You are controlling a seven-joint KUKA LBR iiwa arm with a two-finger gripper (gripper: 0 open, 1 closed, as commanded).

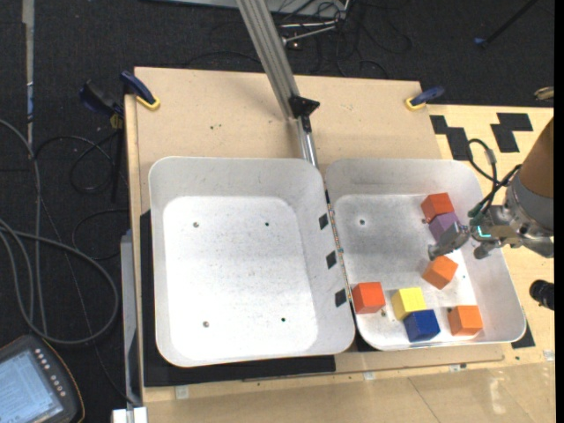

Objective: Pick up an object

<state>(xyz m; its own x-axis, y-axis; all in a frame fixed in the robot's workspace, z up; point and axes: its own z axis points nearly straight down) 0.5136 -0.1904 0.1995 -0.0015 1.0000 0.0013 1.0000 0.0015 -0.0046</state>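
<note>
1. Nearest the camera, bottom left corner: grey handheld tablet with a lit screen (31,386). Screen text too small to read.
2. No legible brand or label on anything. Black-and-tan block-pattern marker board (493,135) sits at the bench's right; it carries shapes, no letters.
3. Two-finger gripper (463,241) is low over the right shallow white bin (388,205), arm entering from the right. The fingers stand slightly apart; left finger (443,245) touches or just clears the tilted orange cube (440,272) below it. Nothing visibly between the fingers.
4. Small purple block (443,226) sits just beside the left finger, upper side; contact cannot be told.
5. Orange cube at the bin's far side (436,206) touches the purple block.
6. Near-edge row: orange cube (368,297), yellow cube (408,302), blue cube (422,324), orange cube (464,320). Yellow and blue touch.
7. Left shallow white bin (233,179) adjoins the right one.
8. Grey aluminium strut (269,42) slants down to the seam between bins.
</note>
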